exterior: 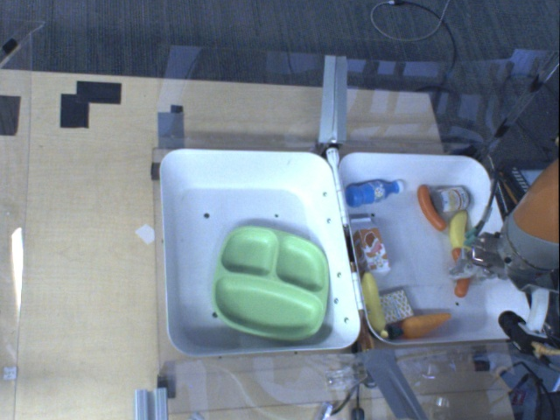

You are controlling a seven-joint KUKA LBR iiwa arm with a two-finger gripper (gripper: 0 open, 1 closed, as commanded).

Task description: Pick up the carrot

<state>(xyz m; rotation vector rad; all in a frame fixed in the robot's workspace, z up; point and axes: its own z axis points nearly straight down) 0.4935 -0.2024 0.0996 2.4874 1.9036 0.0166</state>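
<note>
We see the arm (pixel 534 226) reaching low over the right bin (pixel 411 169); its pincer (pixel 477 259), state indiscernible, hovers well right of and above the carrot (pixel 426 324).
</note>
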